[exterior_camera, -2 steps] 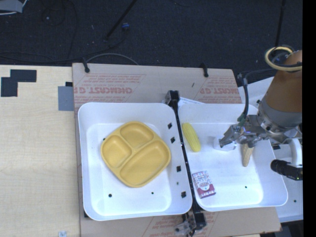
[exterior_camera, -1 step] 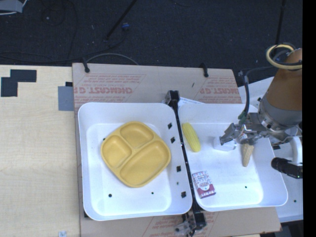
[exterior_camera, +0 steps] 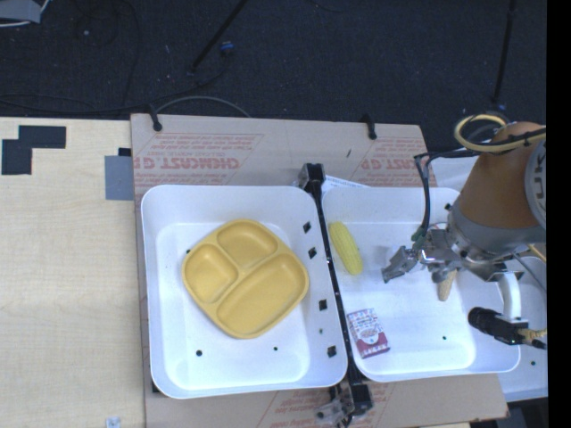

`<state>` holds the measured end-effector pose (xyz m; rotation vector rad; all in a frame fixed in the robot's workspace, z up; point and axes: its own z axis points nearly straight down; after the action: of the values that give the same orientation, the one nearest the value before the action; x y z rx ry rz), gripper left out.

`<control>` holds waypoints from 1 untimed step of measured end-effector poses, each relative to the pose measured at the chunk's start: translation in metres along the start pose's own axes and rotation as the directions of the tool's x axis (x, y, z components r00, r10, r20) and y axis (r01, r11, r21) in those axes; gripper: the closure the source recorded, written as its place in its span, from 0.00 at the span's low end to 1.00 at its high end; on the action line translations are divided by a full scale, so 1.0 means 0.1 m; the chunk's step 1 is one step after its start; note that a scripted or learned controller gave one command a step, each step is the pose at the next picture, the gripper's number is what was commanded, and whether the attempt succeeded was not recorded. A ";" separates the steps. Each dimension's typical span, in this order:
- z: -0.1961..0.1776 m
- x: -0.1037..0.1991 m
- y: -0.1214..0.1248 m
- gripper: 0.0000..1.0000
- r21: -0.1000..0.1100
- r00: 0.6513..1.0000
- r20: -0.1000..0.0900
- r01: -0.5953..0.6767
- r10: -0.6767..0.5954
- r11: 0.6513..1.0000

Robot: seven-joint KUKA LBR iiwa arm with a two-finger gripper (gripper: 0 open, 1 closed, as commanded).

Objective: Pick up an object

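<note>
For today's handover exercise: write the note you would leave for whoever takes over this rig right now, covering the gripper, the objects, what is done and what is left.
Gripper: over the right bin, nothing visible between its fingers; open or shut unclear.
Right bin: yellow corn cob by the divider, small red-and-white packet near the front left corner.
Left bin: yellow divided plate.
Done: nothing picked.
Left: grasp and lift one object; the corn cob lies nearest the gripper.

You lose the arm (exterior_camera: 508, 185) past the right edge, and its bulk hides part of the right bin's (exterior_camera: 419, 364) far right corner. The print on the small red packet (exterior_camera: 367, 332) is too small to read.
</note>
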<state>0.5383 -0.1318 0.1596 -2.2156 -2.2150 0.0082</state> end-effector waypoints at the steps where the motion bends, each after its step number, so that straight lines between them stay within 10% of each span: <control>1: 0.65 0.01 0.00 0.00 0.000 1.000 0.000 0.000 0.000 1.000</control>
<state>0.5376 -0.1311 0.0949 -2.2156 -2.2149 0.0077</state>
